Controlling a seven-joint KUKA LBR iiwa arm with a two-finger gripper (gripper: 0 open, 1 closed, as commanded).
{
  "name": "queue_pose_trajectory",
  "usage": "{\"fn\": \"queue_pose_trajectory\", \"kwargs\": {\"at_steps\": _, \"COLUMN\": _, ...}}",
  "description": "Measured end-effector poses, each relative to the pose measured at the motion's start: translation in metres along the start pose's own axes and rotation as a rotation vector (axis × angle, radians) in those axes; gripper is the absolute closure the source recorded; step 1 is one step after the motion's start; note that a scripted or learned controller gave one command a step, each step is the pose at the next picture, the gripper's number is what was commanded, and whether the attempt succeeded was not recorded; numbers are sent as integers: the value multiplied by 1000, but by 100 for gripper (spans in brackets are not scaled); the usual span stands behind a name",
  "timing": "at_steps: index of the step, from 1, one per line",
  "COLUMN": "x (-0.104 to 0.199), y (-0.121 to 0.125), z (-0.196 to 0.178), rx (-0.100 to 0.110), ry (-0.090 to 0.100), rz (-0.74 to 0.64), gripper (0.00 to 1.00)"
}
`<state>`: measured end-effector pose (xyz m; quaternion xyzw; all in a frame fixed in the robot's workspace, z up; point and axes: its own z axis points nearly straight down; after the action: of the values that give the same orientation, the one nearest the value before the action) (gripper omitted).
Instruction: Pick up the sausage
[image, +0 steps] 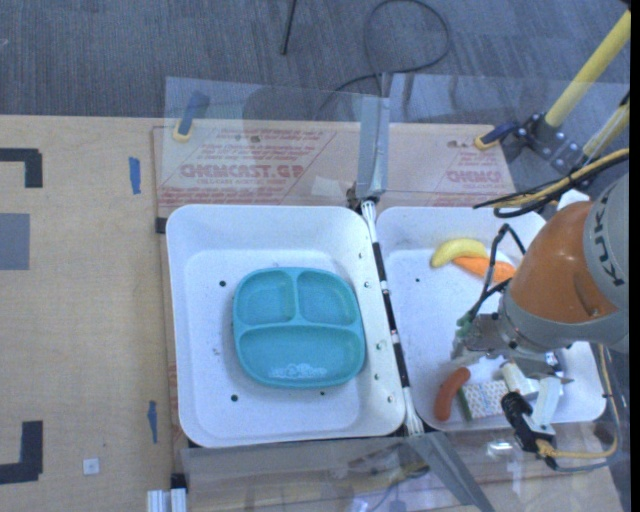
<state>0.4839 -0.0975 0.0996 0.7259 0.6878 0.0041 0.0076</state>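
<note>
At the left we see the teal divided plate (298, 328) in the left bin (190, 240), well apart from the job. In the right bin (420, 230) the sausage (450, 393) lies near the front wall, its long axis tilted, upper end toward the arm. Just right of it sits a speckled sponge block (482, 399), which we judge could crowd a grasp. The gripper (515, 375) hangs just right of and slightly above the sausage; whether it is released or clenched we cannot tell. A banana (458, 251) and carrot (484, 267) lie farther back.
</note>
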Motion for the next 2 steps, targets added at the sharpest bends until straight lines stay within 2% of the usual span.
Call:
{"fn": "queue_pose_trajectory", "kwargs": {"at_steps": 1, "x": 0, "y": 0, "z": 0, "rx": 0, "ry": 0, "rz": 0, "gripper": 0}}
{"fn": "queue_pose_trajectory", "kwargs": {"at_steps": 2, "x": -1, "y": -2, "z": 10, "rx": 10, "ry": 7, "rz": -62, "gripper": 0}}
